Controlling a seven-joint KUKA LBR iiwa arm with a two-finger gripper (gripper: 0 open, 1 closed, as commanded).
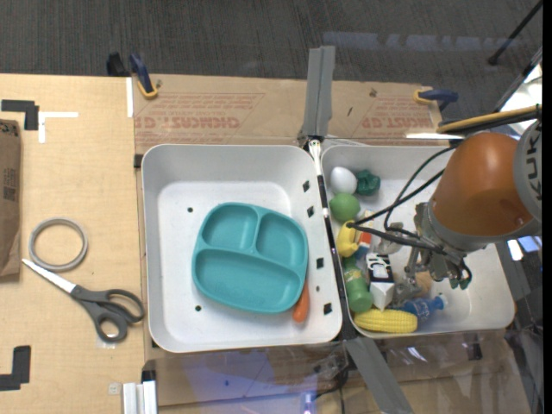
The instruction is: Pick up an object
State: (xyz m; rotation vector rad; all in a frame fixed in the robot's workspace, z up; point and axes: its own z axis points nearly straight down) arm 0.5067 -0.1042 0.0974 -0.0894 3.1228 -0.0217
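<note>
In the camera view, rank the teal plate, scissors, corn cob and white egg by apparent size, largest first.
1. teal plate
2. scissors
3. corn cob
4. white egg

Bench (69, 145), 2 white bins (164, 257), scissors (90, 300), tape roll (58, 243)

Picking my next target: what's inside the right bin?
The right bin holds a white egg, green balls, corn and a blue bottle. The arm covers the rest.
</note>
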